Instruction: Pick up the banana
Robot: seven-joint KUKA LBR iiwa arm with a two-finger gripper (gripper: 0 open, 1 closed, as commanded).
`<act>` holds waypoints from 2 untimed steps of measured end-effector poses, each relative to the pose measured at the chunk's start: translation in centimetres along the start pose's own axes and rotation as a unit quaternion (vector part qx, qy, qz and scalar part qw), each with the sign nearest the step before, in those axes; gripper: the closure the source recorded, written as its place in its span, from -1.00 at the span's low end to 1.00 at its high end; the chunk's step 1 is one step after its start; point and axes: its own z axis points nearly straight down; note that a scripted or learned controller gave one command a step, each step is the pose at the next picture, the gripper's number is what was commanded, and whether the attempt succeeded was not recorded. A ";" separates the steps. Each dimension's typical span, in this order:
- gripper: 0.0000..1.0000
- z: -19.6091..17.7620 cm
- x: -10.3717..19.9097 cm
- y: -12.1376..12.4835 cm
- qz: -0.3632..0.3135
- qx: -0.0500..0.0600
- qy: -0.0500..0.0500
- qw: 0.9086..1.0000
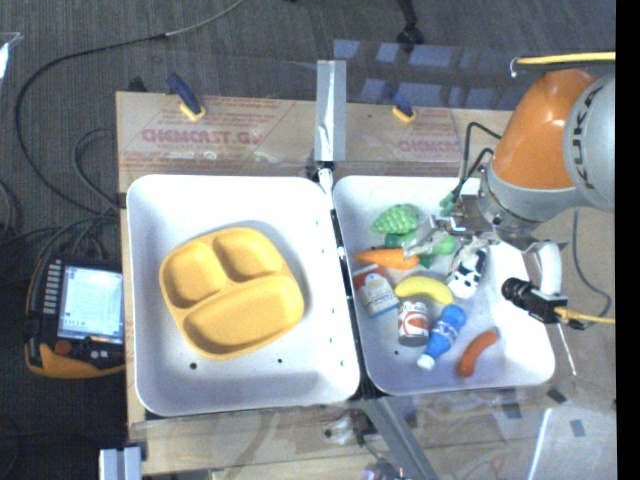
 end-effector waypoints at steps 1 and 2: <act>-1.00 6.7 -2.4 -1.7 -0.008 -0.020 -0.005 1.000; -1.00 7.7 -3.6 -3.1 -0.028 -0.037 -0.010 0.999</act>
